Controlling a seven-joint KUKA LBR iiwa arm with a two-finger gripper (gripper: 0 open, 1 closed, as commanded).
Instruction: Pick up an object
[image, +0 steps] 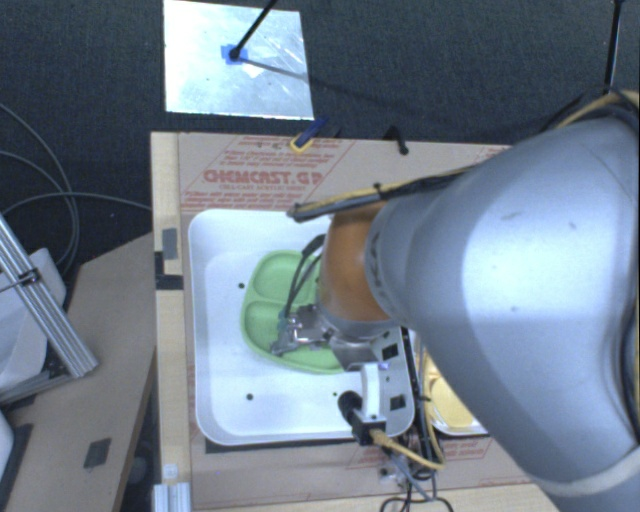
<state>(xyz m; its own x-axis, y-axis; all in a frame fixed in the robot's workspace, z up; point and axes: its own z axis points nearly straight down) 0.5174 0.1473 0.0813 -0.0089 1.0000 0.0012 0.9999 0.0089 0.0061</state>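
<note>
Left bin: white, shallow, on the brown board.
Green dish: lies inside that bin, toward its right half, partly under the arm.
Gripper: down over the dish; from here I cannot tell how the jaws stand.
Arm: grey, orange band, covering the right side.

Two white bins on the bench, one green divided plate, one yellow object.
</note>
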